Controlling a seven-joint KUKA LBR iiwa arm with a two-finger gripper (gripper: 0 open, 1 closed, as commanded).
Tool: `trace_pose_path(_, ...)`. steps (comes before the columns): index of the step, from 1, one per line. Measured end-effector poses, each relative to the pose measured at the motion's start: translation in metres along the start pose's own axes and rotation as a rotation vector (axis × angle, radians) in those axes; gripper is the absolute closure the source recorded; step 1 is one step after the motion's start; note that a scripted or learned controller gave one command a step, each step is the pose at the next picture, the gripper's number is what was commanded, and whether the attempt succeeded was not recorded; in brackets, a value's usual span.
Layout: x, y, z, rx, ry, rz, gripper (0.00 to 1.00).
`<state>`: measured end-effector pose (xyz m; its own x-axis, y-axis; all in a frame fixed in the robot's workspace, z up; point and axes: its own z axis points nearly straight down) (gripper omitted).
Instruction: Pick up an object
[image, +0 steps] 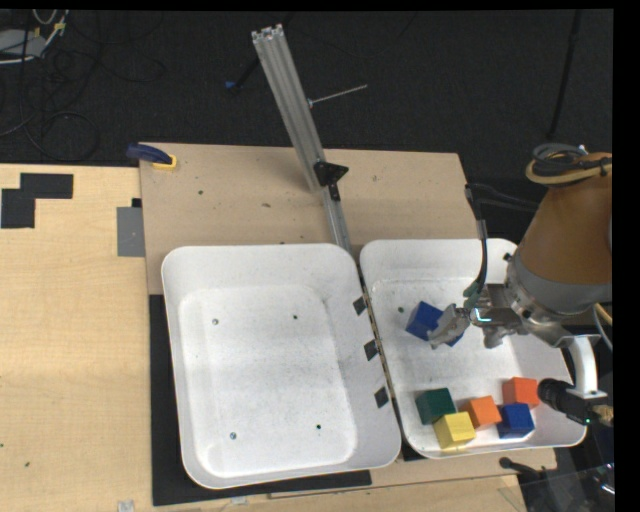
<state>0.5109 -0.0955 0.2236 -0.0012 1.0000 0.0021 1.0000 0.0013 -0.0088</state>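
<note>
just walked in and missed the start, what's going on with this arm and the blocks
A KUKA arm reaches in from the right over the right bin. Its gripper is down at a blue block lying apart from the others, though whether it has a hold on it is unclear. A green block, yellow block, orange block, red-orange block and second blue block sit clustered at the near edge.

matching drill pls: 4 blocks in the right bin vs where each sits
Things:
1. green block
2. yellow block
3. red block
4. lone blue block

Places:
A. mid-bin, beside the pincer
B. nearest the front rim, just right of the green one
C. far right of the cluster, behind the other blue block
D. left end of the front cluster

Pairs: 1-D, 2-B, 3-C, 4-A
</note>
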Motion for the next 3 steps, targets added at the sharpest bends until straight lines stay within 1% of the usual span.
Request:
trace_pose_path(1, -0.002, 0.001, -0.002, -0.006, -0.001, 0.006, 0.0)
trace_pose_path(2, -0.006, 0.001, 0.061, 0.002, 0.0, 0.002, 0.0)
trace_pose_path(3, -0.011, 0.006, 0.108, 0.0, 0.0, 0.002, 0.0)
